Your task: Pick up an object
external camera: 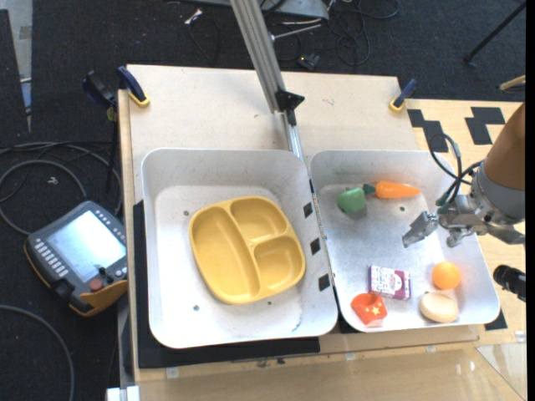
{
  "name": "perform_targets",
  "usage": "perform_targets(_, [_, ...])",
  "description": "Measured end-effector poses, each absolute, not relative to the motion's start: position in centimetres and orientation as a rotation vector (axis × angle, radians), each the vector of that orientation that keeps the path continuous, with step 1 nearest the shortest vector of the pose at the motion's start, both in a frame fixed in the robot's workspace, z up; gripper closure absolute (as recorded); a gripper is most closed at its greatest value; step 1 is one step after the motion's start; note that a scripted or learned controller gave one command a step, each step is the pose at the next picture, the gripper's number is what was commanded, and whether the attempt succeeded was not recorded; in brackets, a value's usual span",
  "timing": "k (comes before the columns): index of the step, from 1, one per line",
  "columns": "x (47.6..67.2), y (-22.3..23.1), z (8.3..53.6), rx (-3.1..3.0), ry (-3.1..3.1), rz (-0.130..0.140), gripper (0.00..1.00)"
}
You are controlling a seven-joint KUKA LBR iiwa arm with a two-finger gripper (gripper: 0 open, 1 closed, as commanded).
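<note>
The right white bin (364, 239) holds several toys. At its far side an orange carrot (396, 190) lies next to a green pepper (353, 200). Along the near side are a purple and white carton (390, 281), a red piece (369, 307), an orange ball (445, 275) and a cream lump (439, 307). My gripper (435, 233) hangs over the right half of this bin, above bare floor between the carrot and the orange ball. It is open, with nothing between its fingers (415, 231).
In the left white bin (167, 224) sits a yellow divided plate (248, 247). A slanted metal bar (261, 44) crosses the bench's far side and ends at the seam between the bins. A teach pendant (75, 257) lies on the floor to the left.
</note>
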State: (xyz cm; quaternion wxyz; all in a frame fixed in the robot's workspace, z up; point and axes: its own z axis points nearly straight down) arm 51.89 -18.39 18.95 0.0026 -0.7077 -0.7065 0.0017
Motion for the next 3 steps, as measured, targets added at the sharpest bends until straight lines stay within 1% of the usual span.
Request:
perform_targets(1, [52.4,-17.5,13.2,-2.218,-2.217,0.004,0.0])
perform_targets(2, [52.4,-17.4,9.5,-2.223,-2.221,0.0,0.0])
perform_targets(3, [52.5,-17.4,10.6,-2.224,-2.223,-0.003,1.0])
